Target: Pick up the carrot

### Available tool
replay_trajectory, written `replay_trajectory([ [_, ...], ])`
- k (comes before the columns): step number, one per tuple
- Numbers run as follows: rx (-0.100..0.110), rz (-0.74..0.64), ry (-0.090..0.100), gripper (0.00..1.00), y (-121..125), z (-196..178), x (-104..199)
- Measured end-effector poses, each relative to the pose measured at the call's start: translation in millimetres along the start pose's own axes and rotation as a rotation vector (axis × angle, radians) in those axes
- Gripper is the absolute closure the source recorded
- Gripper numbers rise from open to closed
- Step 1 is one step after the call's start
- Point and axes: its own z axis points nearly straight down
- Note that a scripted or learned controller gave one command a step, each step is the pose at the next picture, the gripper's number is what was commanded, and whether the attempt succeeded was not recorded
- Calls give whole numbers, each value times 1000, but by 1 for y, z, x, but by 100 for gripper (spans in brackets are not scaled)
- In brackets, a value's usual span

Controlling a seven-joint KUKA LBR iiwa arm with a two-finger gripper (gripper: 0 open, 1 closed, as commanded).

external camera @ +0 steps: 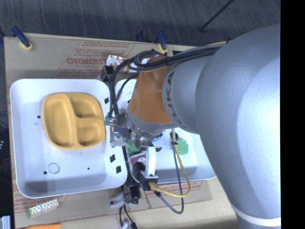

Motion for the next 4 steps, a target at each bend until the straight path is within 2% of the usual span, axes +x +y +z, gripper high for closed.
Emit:
replay_trajectory([
  [1,-3,345,1,100,41,-67,-10],
  [2,-2,118,1,100,27,-31,-107],
  [3,-2,118,2,0,27,-31,-107],
  [4,-1,-199,1,0,47,-6,-49],
])
